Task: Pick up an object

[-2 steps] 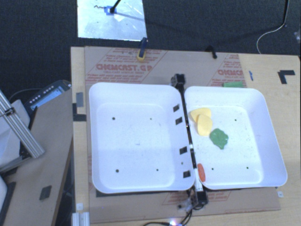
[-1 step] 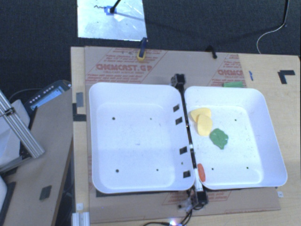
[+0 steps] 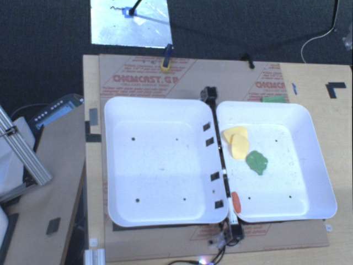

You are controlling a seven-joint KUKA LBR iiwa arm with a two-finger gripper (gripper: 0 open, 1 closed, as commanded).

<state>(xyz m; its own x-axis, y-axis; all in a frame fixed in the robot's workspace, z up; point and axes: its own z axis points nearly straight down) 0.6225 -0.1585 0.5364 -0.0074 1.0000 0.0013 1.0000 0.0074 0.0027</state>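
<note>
Two yellow pieces (image 3: pixel 237 140) lie overlapping in the right bin (image 3: pixel 309 148), near its left wall. Just to their lower right sits a green leafy piece (image 3: pixel 257 162). A small orange-red piece (image 3: pixel 236 202) rests at the right bin's lower left corner, against the divider.
The left bin (image 3: pixel 121 148) sits beside the right one on a cardboard sheet (image 3: pixel 143 79). Black clips (image 3: pixel 209 142) run along the seam between the bins. A grey metal plate (image 3: pixel 130 15) lies on the dark floor at the top. A yellow clamp (image 3: pixel 166 64) sits on the bench's far edge.
</note>
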